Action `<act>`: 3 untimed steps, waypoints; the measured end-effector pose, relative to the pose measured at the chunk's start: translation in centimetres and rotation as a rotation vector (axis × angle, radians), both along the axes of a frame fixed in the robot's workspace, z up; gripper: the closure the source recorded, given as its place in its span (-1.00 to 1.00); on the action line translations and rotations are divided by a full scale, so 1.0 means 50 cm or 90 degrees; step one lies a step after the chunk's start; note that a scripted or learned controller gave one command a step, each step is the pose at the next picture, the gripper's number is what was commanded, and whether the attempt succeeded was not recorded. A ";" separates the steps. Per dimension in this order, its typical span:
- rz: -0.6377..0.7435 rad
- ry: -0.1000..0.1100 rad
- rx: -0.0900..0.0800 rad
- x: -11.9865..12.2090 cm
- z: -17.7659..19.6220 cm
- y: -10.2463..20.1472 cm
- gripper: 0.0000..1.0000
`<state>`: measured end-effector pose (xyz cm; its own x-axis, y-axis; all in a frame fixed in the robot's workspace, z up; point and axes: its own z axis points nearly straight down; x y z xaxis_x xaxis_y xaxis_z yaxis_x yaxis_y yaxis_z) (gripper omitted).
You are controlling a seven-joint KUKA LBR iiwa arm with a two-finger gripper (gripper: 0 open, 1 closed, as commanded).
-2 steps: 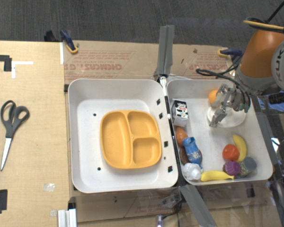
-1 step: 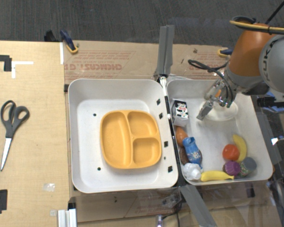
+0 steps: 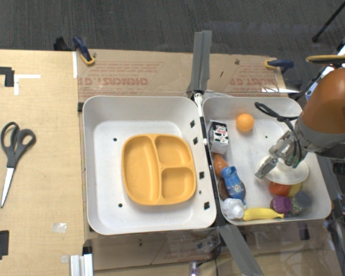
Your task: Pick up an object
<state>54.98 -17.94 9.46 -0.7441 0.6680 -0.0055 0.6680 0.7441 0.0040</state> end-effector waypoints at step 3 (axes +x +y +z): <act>-0.095 0.003 -0.001 0.146 -0.004 0.156 -1.00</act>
